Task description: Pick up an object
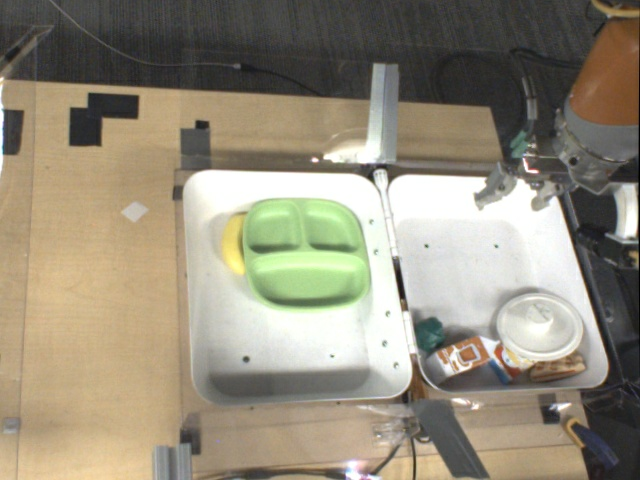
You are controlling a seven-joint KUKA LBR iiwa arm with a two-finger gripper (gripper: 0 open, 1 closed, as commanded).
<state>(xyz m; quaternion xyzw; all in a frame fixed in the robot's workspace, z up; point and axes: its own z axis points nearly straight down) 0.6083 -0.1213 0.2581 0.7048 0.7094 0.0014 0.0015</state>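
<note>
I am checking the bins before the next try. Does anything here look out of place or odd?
Yes, one thing. In the left bin, a yellow object is mostly hidden under the green divided plate, which may rest on it. In the right bin, the items crowd the near edge. Nothing looks spilled or broken.

Two shallow white bins sit side by side on a pale wooden surface (100, 298), the left bin (215, 368) touching the right bin (450, 258) along a shared middle edge. An upright metal post (384, 118) stands at the far end of that seam, and a grey bracket (450, 443) lies at the near end. Black tape shapes (100, 116) mark the surface's far-left corner, with a small pale diamond patch (134, 210) nearer the bins. Beyond, a thin cable (150, 60) trails across dark carpeted floor (300, 18).
</note>
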